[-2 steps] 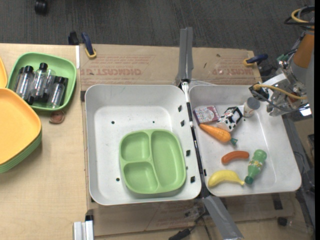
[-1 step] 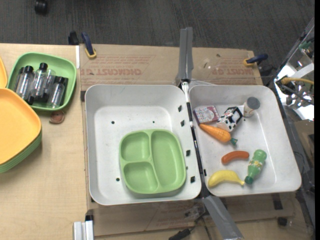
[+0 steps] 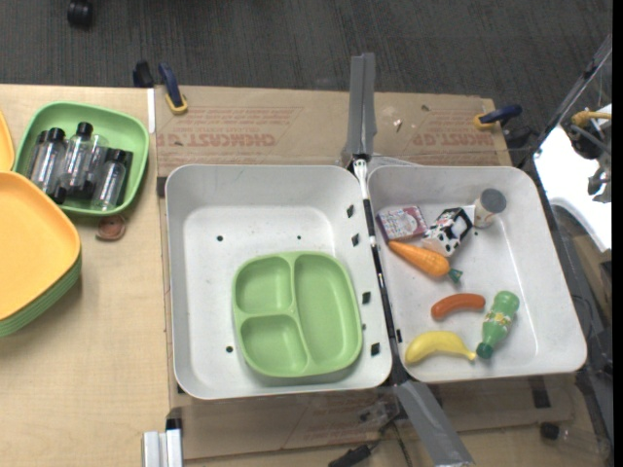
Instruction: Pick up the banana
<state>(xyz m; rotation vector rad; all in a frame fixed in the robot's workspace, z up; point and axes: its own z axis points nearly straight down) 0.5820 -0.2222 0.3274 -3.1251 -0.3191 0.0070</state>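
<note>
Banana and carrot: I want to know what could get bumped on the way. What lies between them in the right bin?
In the camera view, a small orange sausage lies between the carrot and the banana, apart from both.

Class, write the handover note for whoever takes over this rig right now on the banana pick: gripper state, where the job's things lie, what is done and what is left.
Gripper: its state cannot be told from the camera view.
Banana: lying in the right bin, near the front wall, just left of the green bottle and in front of the sausage. The carrot lies further back.
Left bin holds the green divided tray.
Done: nothing; the banana is not lifted.
Left: reach in, grasp the banana, lift it.
</note>
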